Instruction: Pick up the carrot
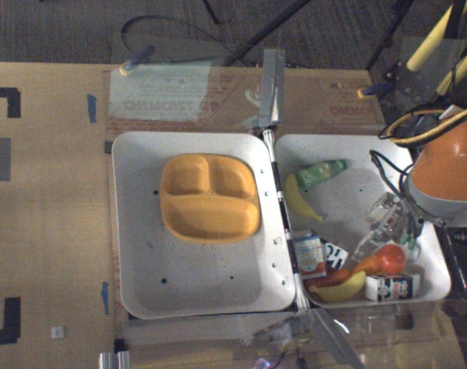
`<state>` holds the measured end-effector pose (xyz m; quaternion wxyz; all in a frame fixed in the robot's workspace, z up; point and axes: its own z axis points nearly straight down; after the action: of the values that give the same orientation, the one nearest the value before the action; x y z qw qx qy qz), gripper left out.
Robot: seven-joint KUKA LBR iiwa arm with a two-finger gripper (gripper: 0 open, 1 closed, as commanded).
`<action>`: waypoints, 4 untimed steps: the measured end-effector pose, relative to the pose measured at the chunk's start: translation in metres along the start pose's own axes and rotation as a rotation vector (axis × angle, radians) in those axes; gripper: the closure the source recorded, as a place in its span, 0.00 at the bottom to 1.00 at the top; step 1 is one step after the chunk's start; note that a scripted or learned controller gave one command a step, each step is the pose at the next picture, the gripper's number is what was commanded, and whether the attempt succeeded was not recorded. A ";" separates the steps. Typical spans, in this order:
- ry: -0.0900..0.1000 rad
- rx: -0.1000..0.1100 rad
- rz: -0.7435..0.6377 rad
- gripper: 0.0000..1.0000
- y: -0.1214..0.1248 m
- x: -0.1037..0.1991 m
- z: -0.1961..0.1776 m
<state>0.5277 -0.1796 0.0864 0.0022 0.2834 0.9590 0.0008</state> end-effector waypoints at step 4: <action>0.001 0.000 -0.820 1.00 -0.037 0.009 -0.167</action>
<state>0.4996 -0.2059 0.2536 0.0019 -0.1226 0.9925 0.0000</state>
